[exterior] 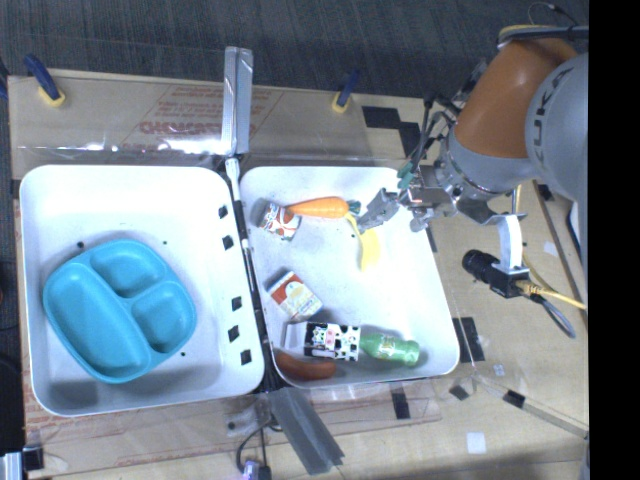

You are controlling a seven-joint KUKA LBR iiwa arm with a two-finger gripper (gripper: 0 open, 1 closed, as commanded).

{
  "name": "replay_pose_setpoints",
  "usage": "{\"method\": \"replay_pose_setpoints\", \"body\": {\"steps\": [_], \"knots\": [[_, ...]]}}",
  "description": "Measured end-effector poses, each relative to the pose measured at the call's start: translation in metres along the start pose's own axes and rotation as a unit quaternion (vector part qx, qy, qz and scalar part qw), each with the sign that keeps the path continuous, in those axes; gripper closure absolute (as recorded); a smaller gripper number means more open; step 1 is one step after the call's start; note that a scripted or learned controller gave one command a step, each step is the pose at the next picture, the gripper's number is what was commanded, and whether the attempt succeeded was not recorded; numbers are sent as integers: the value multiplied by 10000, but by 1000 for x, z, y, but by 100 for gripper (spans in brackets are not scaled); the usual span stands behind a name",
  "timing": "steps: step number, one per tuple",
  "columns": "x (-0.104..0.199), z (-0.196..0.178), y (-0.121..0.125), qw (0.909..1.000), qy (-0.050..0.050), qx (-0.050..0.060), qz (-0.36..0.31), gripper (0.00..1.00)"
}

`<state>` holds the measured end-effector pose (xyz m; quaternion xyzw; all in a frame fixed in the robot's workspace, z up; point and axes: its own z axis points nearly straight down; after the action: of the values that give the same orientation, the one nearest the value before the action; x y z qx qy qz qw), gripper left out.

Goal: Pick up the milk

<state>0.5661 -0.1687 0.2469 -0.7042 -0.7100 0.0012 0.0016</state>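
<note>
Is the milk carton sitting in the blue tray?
No, the milk carton lies in the right bin, apart from the blue tray in the left bin.

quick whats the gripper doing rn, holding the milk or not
Gripper: over the right bin's upper right, by the banana; grip state cannot be told. Milk lies at the bin's lower edge, apart from it, not held.

A blue three-compartment tray is seated in the left bin. In the right bin, a carrot is positioned near the far wall, with a small can just beside it and a banana nearby. A red-and-white packet is located mid-bin. A green bottle and a brown sausage are placed near the front wall.
</note>
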Motion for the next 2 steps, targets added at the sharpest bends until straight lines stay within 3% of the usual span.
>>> {"method": "replay_pose_setpoints", "body": {"steps": [1, 2], "knots": [[59, 106, -30, 9967, -2, -1, -813, 0], [68, 156, -89, 9846, 4, -4, -1748, 0]]}}
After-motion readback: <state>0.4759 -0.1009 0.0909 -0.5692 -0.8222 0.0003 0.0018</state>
